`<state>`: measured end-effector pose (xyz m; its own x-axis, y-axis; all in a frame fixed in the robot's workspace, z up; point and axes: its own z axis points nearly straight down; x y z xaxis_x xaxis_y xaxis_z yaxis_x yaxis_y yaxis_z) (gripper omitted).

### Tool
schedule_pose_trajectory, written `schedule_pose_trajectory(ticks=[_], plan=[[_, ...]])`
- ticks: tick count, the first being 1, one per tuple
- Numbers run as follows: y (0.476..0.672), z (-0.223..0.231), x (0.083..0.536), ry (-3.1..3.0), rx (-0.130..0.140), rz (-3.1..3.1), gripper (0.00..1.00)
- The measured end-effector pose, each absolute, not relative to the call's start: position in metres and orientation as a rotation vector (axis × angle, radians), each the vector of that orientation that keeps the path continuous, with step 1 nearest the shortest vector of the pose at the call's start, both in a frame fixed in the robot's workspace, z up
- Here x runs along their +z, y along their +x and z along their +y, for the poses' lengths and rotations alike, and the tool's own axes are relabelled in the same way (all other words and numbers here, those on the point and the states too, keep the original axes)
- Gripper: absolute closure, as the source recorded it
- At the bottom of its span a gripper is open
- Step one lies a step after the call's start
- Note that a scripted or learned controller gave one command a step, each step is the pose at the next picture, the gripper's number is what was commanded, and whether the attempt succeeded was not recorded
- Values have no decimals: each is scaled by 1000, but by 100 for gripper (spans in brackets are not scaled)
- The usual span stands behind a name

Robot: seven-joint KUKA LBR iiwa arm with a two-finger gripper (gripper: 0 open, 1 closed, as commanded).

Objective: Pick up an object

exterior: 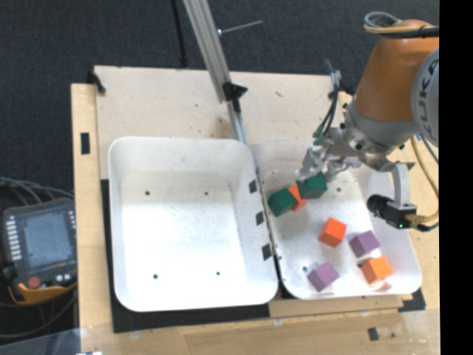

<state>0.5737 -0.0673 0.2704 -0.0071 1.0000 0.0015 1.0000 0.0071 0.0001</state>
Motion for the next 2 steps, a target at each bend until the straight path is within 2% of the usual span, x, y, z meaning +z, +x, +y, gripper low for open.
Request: schedule_pose_trajectory(ticks=[1, 2], plan=[[564, -15, 272, -2212, -1, -2228, 100], [547, 38, 255, -2212, 2, -2227, 100]])
